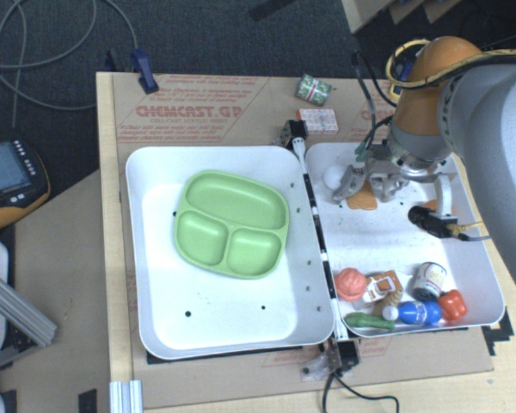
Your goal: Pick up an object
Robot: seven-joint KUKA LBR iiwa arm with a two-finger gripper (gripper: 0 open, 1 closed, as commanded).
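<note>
The gripper [362, 185] hangs low at the right bin's [490, 269] far-left corner, fingers spread either side of an orange object [362, 201] lying on the bin floor, not lifted.

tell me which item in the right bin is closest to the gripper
The orange-tan piece, lying just below the gripper near the bin's top. The other items, like the pink ball and blue bottle, cluster at the near edge.
</note>
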